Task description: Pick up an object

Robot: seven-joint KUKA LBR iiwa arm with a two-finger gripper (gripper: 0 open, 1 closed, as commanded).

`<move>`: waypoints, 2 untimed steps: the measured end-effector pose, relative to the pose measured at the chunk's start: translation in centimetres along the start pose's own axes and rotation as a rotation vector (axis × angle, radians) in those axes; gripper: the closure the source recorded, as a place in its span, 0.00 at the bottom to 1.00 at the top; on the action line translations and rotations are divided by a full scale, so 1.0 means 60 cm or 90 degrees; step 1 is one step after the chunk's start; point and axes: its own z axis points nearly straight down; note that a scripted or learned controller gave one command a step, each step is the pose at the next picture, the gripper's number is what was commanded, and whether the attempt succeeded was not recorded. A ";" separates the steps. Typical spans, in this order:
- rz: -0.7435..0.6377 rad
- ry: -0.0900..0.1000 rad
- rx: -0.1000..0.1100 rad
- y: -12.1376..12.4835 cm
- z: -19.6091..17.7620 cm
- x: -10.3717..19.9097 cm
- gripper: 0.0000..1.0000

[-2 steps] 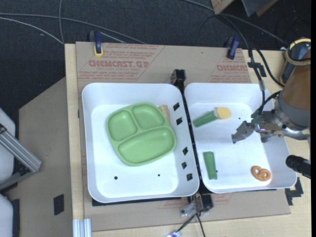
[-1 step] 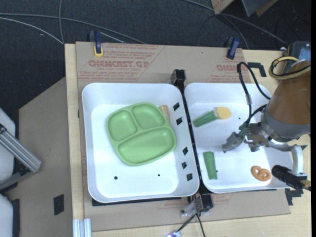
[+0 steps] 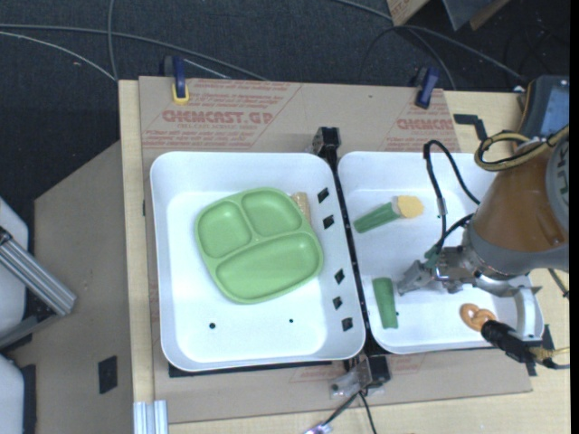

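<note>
From above, the gripper hangs low in the right bin, fingers slightly parted and holding nothing — the green block lies just beside them. Risk: closing short and nudging it away. Count: 2 bins, 1 tray, 1 block, 1 corn, 1 orange ring.
</note>
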 end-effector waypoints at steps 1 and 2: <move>-0.001 0.000 -0.002 -0.001 0.031 0.001 0.00; -0.001 0.000 -0.004 0.000 0.011 0.001 1.00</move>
